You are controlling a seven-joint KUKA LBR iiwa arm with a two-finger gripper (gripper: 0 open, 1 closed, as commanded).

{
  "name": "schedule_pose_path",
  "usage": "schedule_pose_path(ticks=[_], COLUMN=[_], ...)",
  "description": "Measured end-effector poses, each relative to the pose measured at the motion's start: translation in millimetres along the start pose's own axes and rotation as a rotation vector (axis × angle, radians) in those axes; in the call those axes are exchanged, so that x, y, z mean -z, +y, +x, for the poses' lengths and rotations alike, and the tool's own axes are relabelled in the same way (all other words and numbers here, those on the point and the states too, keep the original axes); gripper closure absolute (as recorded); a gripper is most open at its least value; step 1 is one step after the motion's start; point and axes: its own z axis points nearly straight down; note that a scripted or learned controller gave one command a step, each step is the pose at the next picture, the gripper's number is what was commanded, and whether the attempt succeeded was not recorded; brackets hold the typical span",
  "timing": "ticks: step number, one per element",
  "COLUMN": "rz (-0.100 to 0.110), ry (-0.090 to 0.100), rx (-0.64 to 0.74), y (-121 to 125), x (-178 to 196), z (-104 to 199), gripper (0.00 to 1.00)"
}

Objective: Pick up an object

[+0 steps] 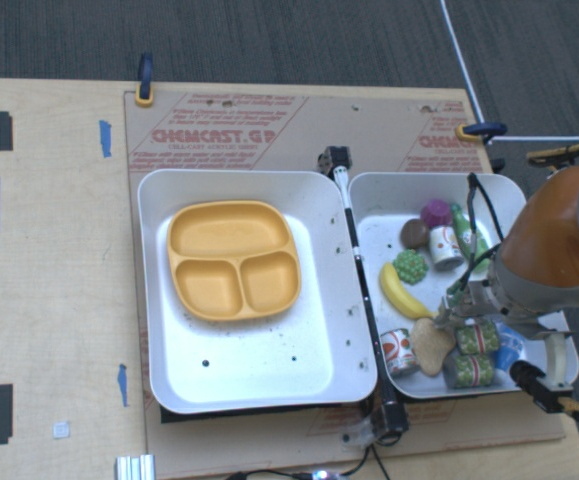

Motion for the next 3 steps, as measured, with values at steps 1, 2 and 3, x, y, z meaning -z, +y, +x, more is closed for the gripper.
schedule_pose_path(ticks=[1,2,3], rz=[0.012,0.013,0.016], ry=[0.005,0.003,0.003], rx=[0.004,0.003,0.001], y=[44,44,61], x=[86,85,20], z=[94,93,25], gripper=[1.00,0.00,0.00])
